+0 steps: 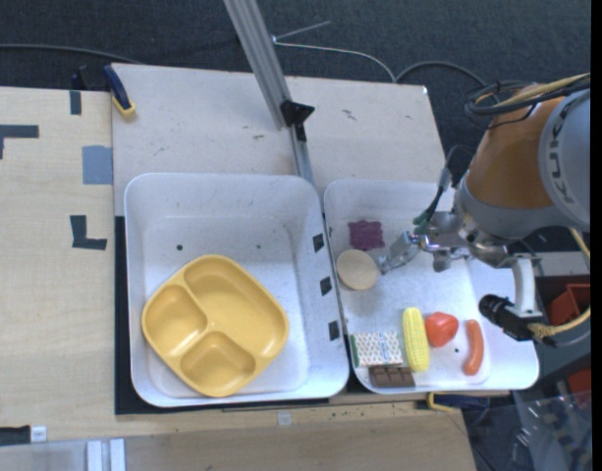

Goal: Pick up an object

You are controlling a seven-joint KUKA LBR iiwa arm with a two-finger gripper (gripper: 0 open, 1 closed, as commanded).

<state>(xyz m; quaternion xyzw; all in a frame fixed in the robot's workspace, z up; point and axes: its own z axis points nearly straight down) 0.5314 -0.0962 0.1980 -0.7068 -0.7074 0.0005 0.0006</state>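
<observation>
Evidently, in the camera view, the arm reaches into the right bin [497, 376] from three o'clock, its gripper [397, 256] low over the floor; whether it is spread or pressed together cannot be told. A tan round piece [357, 270] lies just at its eight o'clock, likely the target. Corn [414, 339], tomato [440, 329] and sausage [473, 347] cluster toward five o'clock, a yellow plate [215, 324] in the left bin [222, 189].

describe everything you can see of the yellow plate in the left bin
The yellow plate is a rounded-square tray with three compartments: one long one along its upper right side and two smaller ones below. It looks like smooth plastic, lies flat and face up, turned at a diagonal, on the floor of the left bin, toward its front. Nothing rests in it.
</observation>
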